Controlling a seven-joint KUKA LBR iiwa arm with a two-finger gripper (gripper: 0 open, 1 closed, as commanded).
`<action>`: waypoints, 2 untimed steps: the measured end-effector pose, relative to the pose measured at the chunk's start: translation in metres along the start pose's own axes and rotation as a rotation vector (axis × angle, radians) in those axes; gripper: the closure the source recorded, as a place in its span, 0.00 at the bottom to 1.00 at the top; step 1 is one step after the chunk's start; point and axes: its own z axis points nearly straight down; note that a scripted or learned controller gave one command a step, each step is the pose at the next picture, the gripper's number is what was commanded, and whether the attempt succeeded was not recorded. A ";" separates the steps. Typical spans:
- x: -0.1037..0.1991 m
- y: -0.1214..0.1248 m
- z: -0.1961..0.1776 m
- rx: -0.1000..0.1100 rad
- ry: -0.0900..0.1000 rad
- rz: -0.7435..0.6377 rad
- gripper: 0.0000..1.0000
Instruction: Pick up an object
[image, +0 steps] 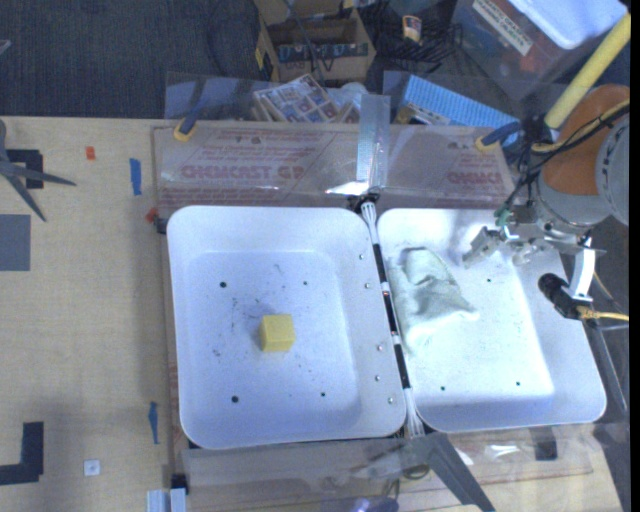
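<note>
Two white bins are set side by side on the bench: the left bin (200, 300) and the right bin (520, 370). The arm (590, 170) is seen at the upper right, over the right bin's far edge. A crumpled pale cloth (430, 290) is lying in the right bin, near its left wall. The gripper (505, 240) is hung above the right bin, apart from the cloth; whether it is spread or pressed together cannot be told. A yellow block (277, 333) is resting near the middle of the left bin.
</note>
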 end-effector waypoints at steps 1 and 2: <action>0.033 -0.035 0.014 -0.010 -0.003 -0.141 0.00; 0.033 -0.034 0.005 -0.011 0.000 -0.139 1.00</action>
